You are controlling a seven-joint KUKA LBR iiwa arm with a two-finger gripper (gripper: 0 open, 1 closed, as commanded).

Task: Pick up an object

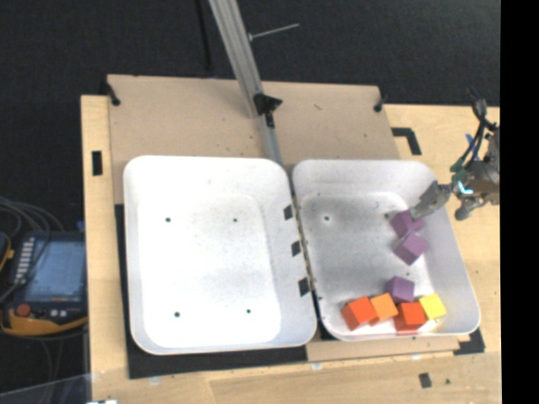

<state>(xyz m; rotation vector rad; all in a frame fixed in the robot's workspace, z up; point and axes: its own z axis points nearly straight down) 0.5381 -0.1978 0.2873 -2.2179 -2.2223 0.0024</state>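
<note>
The hand [445, 198] sits at the right bin's [354, 179] far right edge, one finger [428, 201] slanting down toward a purple block [407, 223]; can't tell whether it's spread or pinching. A second purple block [412, 247] lies just below. Orange blocks [362, 311], a yellow block [433, 306] and a third purple one [402, 289] cluster at the near edge. The left bin [143, 225] sits beside it on the worktop [337, 108].

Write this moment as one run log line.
gripper: in right bin, beside purple block | grasp: unconfirmed | left bin: untouched
</note>
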